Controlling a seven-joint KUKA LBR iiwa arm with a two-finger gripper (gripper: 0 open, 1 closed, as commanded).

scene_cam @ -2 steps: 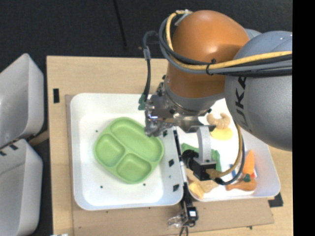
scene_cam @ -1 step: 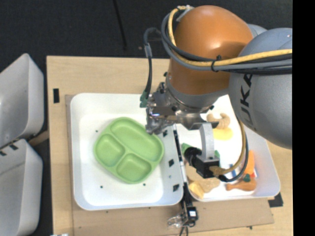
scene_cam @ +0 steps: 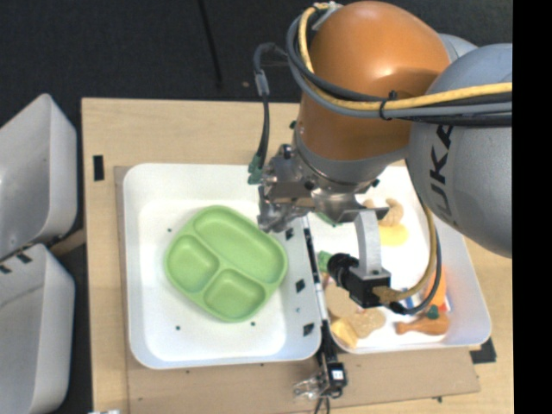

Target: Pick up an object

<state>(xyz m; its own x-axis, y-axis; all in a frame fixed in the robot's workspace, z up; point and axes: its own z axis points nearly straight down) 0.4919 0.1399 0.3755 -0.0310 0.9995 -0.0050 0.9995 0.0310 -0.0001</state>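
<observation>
Gripper [scene_cam: 280,203] sits low over the divider btwn bins, just beside green divided plate [scene_cam: 226,264] in left bin [scene_cam: 147,335]. Open or closed: can't tell. Nothing visibly held, so pick prob. not done yet. Tan piece [scene_cam: 364,324] lies in right bin [scene_cam: 466,309].

Single fixed camera above the bench [scene_cam: 103,128], looking down at a slant, fairly close, left bin [scene_cam: 151,205] and right bin [scene_cam: 461,291] both framed, arm [scene_cam: 371,84] reaching in from right.
</observation>
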